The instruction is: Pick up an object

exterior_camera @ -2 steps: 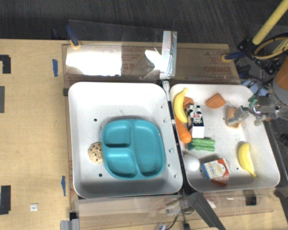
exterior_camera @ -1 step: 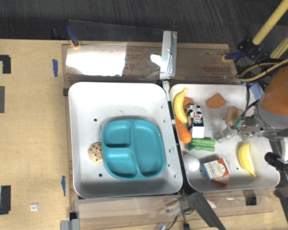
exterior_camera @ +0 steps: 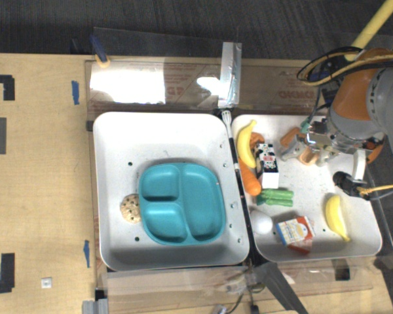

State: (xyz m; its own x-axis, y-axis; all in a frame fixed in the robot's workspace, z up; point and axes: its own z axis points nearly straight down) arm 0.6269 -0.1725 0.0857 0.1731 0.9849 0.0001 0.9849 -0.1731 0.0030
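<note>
My gripper [exterior_camera: 302, 146] hangs over the upper middle of the right bin [exterior_camera: 367, 241], with the arm reaching in from the right. Small orange-brown shapes sit at its tip; I cannot tell if they are part of it or something in it. To its left lie a yellow banana [exterior_camera: 244, 142], an orange carrot [exterior_camera: 250, 178] and a black-and-white item [exterior_camera: 268, 157]. Below are a green vegetable [exterior_camera: 275, 197], a white ball [exterior_camera: 262, 225], a small red-and-white carton [exterior_camera: 295, 232] and a second banana [exterior_camera: 336, 217].
The left bin [exterior_camera: 118, 136] holds a teal divided plate [exterior_camera: 181, 203] and a cookie [exterior_camera: 130, 208] beside the plate's left edge. A ridge between the bins runs just left of the first banana and carrot.
</note>
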